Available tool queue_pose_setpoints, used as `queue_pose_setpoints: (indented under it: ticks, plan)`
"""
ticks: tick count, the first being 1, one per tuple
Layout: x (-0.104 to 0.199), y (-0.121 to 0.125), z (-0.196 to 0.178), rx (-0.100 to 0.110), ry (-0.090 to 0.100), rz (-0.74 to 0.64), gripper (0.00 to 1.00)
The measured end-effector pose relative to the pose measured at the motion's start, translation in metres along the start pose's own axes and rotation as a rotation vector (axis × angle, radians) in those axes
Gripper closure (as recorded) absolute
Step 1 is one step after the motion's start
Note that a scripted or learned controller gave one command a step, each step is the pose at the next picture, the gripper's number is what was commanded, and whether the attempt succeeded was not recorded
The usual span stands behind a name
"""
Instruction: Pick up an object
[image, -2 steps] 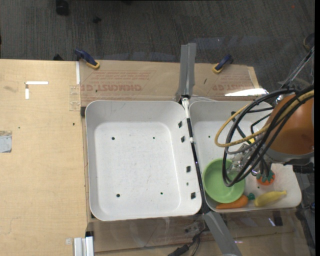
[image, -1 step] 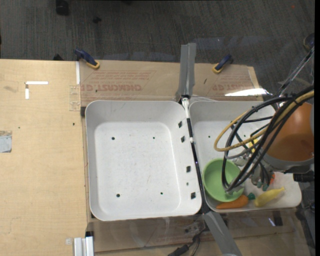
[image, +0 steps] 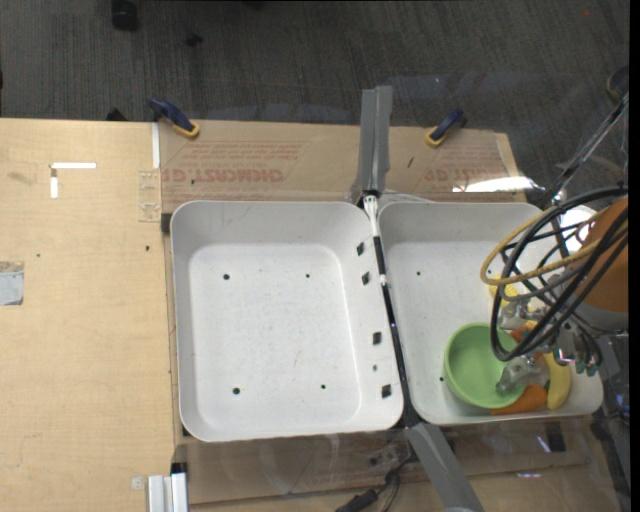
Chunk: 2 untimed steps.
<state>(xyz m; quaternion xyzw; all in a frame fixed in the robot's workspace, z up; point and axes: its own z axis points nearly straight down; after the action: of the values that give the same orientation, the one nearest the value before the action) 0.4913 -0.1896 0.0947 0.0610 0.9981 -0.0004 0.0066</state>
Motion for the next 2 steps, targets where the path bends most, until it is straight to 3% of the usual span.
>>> queue_pose_setpoints:
  ticks: [1,2]
  plan:
    - [-0.094,0.055,0.003,-0.003,0.005,-0.379,0.00]
    - [-0.151,0.102,0.003,-0.003,0.006,-0.419,0.00]
